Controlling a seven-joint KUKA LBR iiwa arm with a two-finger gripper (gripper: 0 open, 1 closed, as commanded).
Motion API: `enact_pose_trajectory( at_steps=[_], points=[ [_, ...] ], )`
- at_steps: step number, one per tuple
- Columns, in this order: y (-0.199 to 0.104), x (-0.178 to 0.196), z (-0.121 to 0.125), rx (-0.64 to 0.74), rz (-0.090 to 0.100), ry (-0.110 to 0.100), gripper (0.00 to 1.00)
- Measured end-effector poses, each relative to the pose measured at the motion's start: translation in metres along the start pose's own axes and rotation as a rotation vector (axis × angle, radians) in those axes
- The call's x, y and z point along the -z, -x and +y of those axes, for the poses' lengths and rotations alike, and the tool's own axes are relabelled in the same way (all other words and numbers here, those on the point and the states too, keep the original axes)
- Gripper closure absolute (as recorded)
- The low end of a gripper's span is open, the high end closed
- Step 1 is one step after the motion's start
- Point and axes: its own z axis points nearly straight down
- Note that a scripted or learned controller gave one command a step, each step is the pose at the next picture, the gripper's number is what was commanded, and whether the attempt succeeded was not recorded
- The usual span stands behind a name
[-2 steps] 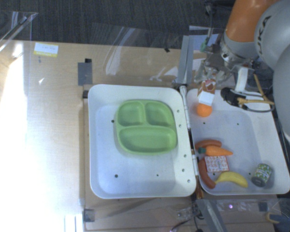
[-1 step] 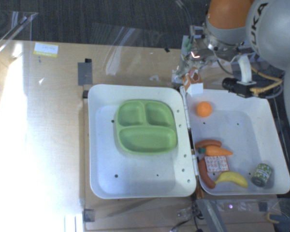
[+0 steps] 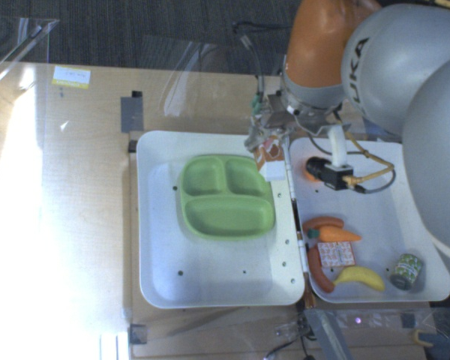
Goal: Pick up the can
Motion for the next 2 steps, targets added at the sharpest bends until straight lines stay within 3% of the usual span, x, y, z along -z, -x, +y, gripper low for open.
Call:
enact_pose_trajectory(
  at_steps=[1, 2],
  points=[
    [-0.06, 0.034, -0.071, -0.069, 0.001, 0.002, 1.0],
    [-0.029, -0.005, -0.064, -0.054, 0.0, -0.001, 1.0]
  ],
)
